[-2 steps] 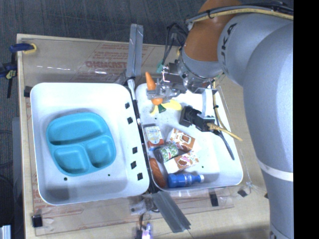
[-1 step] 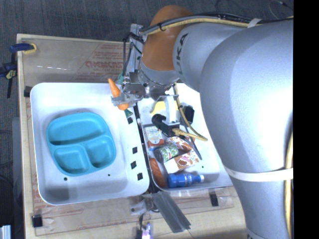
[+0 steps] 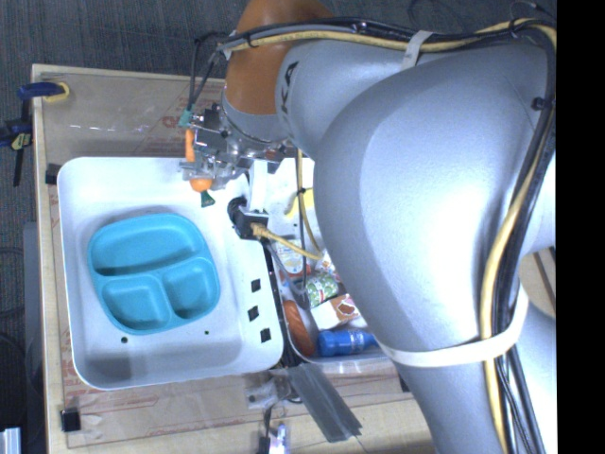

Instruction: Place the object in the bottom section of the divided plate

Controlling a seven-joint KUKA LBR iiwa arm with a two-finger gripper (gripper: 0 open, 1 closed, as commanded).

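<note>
A blue divided plate (image 3: 151, 270) lies in the left white bin (image 3: 76, 348), with one large section at the far side and two smaller ones at the near side. My gripper (image 3: 204, 165) hovers over the bin's far right corner, above and to the right of the plate. A small orange carrot-like object (image 3: 201, 183) with a green tip sits between its fingers, with its orange body showing again beside the fingers. The gripper is shut on it, well clear of the plate.
The right bin (image 3: 295, 353) holds several items, among them a blue can (image 3: 345, 340), an orange-brown object (image 3: 297, 322) and printed packets (image 3: 322, 288). The large grey arm (image 3: 416, 187) covers most of that bin. Blue clamps (image 3: 38, 91) sit at the bench's far left.
</note>
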